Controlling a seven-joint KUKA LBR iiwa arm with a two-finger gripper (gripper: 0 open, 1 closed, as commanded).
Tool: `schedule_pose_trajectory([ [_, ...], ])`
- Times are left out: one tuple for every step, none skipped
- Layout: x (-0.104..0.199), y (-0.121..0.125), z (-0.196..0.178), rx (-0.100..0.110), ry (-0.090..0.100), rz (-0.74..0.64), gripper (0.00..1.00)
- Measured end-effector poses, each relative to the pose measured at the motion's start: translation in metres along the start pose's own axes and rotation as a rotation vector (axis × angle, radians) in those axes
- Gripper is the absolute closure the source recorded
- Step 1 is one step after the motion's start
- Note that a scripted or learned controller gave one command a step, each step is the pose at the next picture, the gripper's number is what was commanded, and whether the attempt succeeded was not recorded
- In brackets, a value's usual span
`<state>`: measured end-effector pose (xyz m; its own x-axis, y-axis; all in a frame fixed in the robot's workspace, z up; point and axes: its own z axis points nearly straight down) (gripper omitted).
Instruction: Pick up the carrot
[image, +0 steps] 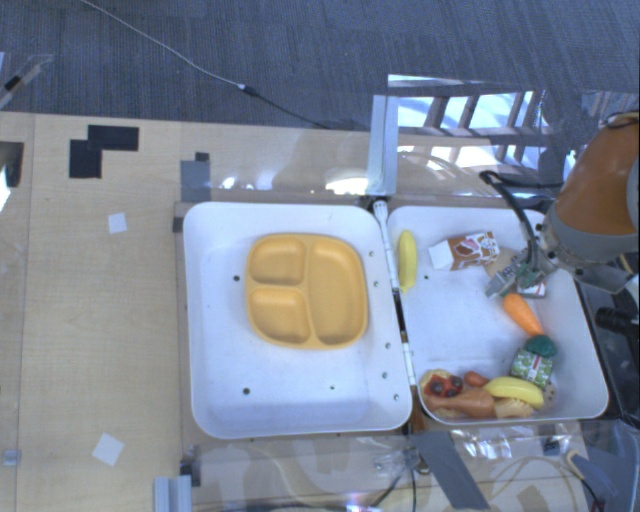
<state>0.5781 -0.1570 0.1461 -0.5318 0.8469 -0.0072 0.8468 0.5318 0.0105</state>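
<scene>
You look down on a pale wooden bench top (90, 340) with black square markers (100, 150) and small grey tape squares (118, 223) stuck to its left part. Beyond its far edge lies dark blue-grey ribbed carpet floor (250, 40), crossed by a thin light cable (160, 45). Bright light glares off the clear plastic panels (470, 115) at the upper right.

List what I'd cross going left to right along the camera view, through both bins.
Yellow divided plate in the left bin → banana at the right bin's left wall → small snack packet → gripper just above the carrot.
</scene>
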Motion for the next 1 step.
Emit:
schedule_pose_trajectory([
  [0.0833,0.0247,-0.0545,0.002,0.003,0.215,1.0],
])
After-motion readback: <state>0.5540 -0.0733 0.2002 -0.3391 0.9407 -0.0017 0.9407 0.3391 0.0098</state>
